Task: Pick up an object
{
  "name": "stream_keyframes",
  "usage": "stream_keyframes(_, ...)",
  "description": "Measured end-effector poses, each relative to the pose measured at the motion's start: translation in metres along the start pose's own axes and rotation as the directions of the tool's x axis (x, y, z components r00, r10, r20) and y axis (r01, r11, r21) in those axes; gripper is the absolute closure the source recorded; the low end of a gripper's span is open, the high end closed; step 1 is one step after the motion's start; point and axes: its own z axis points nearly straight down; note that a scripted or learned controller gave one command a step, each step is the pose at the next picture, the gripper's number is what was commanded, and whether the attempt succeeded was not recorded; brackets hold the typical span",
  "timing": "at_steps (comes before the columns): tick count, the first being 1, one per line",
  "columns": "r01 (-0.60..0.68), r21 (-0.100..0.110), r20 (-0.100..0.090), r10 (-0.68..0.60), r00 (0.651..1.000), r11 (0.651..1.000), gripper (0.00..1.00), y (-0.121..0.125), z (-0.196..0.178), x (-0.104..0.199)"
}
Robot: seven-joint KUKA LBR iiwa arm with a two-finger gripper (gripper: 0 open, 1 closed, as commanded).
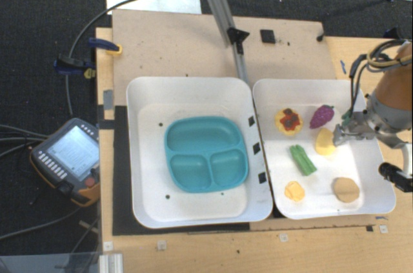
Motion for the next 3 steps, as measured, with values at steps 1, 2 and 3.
stream_keyframes(1,0.004,-0.002,0.0,-0.004,1.0,1.0,1.0,-0.001,-0.062,0.006)
stream_keyframes(2,0.004,-0.001,0.0,-0.004,1.0,1.0,1.0,0.0,-0.106,0.008)
stream_keyframes(3,0.004,0.0,0.0,-0.004,1.0,1.0,1.0,0.002,-0.149,0.007)
